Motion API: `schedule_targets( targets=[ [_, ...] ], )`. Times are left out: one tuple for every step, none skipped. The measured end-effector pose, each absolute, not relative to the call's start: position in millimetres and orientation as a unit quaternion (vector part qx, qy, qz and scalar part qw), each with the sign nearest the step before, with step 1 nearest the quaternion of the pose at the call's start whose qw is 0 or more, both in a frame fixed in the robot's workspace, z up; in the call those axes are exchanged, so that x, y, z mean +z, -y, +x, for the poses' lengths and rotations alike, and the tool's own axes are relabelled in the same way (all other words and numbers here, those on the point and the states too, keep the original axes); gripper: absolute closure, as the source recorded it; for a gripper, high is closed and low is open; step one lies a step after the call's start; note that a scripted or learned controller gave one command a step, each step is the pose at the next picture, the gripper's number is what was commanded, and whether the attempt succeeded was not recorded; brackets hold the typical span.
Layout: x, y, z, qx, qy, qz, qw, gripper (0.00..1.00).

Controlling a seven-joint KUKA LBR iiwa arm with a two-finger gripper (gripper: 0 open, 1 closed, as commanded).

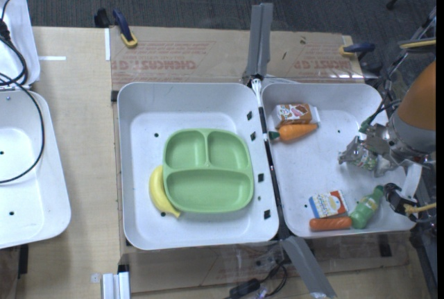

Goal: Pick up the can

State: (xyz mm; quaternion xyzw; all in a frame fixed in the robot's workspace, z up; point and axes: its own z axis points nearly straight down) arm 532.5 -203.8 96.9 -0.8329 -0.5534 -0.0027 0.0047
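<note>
Hovering over the right bin (298, 225), nothing lifted yet.
Gripper (362, 155) sits low there; jaws' state unclear, no can recognisable.

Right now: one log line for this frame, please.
arm: over right bin right side | gripper: at crumpled silvery object, grasp unclear | left bin: green plate, banana

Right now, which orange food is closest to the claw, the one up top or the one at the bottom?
The bottom one, the sausage beside the green bottle, looks a bit closer to the claw. The carrot lies by the divider.
</note>
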Motion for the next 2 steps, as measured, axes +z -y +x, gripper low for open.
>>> schedule_targets(
  targets=[
    [105.1,204.9,531.6,-0.0011,0.554,-0.833,0.005,1.0],
    [258.8,165.7,558.4,0.0016,0.504,-0.864,0.0,1.0]
  ],
)
